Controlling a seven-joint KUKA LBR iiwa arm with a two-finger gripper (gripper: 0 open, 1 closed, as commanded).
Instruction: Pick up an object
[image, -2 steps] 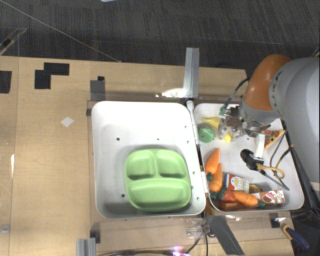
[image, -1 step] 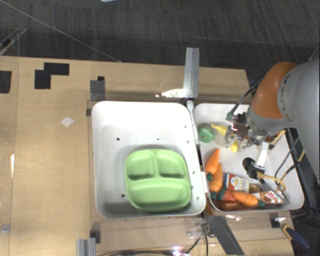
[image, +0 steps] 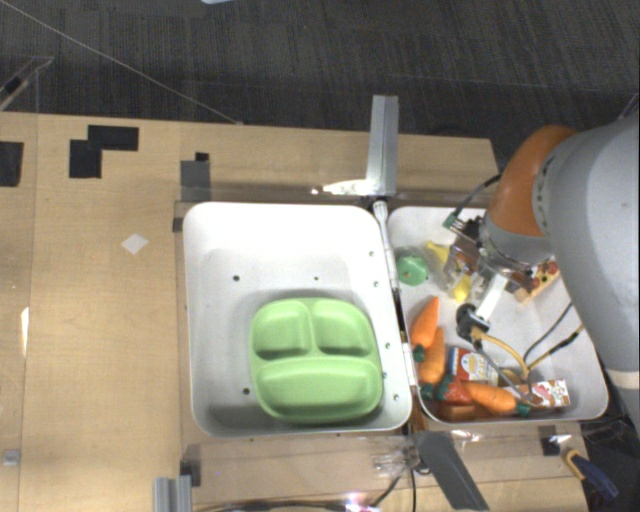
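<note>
My gripper (image: 462, 262) reaches down into the right bin (image: 590, 385), near its far left part, over a yellow item (image: 441, 253). A small green round object (image: 410, 267) lies just left of it. An orange carrot (image: 426, 322) lies below along the bin's left wall, with a second carrot (image: 434, 364) under it. A third carrot (image: 491, 398) rests at the front beside a red piece (image: 454, 391). I see nothing held between the fingers.
The left bin (image: 215, 250) holds a green divided plate (image: 315, 360) toward its front. A small printed carton (image: 548, 393) lies at the right bin's front right, and a brown and white item (image: 542, 274) beside the wrist. A metal post (image: 383, 150) stands behind the bins.
</note>
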